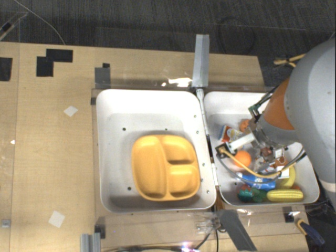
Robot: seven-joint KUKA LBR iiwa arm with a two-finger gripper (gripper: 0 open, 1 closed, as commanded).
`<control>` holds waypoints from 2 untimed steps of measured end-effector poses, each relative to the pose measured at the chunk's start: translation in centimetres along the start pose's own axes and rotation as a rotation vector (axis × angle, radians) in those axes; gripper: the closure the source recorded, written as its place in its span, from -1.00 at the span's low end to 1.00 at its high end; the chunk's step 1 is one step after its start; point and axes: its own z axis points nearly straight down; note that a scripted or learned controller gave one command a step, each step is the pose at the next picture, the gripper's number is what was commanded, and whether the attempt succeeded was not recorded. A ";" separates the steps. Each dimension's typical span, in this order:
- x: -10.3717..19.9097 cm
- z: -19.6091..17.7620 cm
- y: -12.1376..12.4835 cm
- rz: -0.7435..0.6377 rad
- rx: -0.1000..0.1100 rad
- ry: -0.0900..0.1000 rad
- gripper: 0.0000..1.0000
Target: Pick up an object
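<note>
Orange and round, a ball (243,157) lies in the middle of the right bin (227,103), directly beneath the end effector (258,152), as the arm (310,93) reaches in over the table's right edge. Around the ball crowd other small items: a white-and-red packet (229,135) on the side toward the left bin, a blue piece (256,181) just beside it toward the table's front edge, then a green item (251,195) and a yellow corn cob (285,195) along the bin's front wall, with a banana (290,176) near the front right corner. Cables and the wrist hide the tool's tip, so whether it is released or clenched cannot be told, and nothing can be seen gripped.

The step in hand appears to be the descent and grasp attempt over the clutter, with the ball the likeliest target. The next move calls for a firm closure on one item alone, then a straight lift clear of the neighbours.

In the left bin (113,101) sits a yellow divided tray (165,166), near the table's front, well apart from the action.
</note>
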 end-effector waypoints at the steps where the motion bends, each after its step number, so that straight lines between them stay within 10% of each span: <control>1: -1.2 0.6 -1.2 0.028 0.002 -0.017 -1.00; 2: -3.0 0.3 -1.7 0.038 -0.007 -0.003 -1.00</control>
